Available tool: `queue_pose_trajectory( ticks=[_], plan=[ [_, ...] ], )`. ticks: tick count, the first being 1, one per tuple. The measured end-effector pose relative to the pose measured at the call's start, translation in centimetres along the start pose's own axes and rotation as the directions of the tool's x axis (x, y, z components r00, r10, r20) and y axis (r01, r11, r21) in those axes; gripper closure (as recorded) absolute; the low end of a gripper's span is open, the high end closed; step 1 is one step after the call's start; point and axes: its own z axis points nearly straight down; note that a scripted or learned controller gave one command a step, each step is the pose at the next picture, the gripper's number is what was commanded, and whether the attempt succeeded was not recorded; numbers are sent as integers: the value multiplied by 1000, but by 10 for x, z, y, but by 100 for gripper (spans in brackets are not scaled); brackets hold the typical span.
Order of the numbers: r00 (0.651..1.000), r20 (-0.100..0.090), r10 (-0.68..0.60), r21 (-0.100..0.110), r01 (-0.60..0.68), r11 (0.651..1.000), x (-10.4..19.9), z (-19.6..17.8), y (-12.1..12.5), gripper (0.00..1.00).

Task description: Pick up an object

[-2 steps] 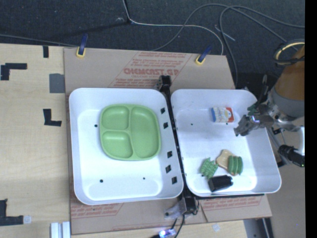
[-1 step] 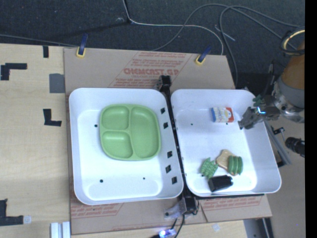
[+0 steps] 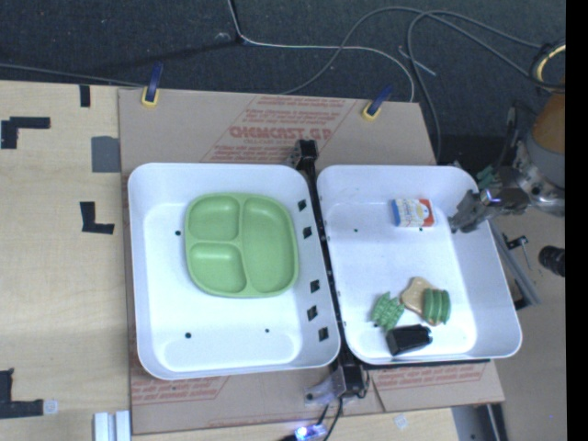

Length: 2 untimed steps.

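Two white bins sit side by side on a cardboard sheet (image 3: pixel 276 122), touching along a black clipped seam; the left bin (image 3: pixel 156 338) holds a green divided plate (image 3: pixel 243 244), with bare floor around it. The right bin (image 3: pixel 487 329) has open floor through its middle; a small blue-and-white box (image 3: pixel 411 212) lies near the far wall; a tan piece (image 3: pixel 416 293), green ridged toys (image 3: pixel 435 306) and a black block (image 3: pixel 408 339) crowd the near corner, touching. The gripper (image 3: pixel 470 211) hangs over the right bin's right rim, apart from the box, nothing between its fingers; whether they are spread I cannot tell. Cables (image 3: pixel 367 39) trail behind.
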Motion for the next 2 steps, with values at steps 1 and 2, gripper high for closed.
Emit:
queue_pose_trajectory(
  ticks=[1,2],
  plan=[
    [1000,1,0,2,0,1000,41,11,11,100],
    [1000,0,-3,2,3,1000,94,14,33,100]
  ],
)
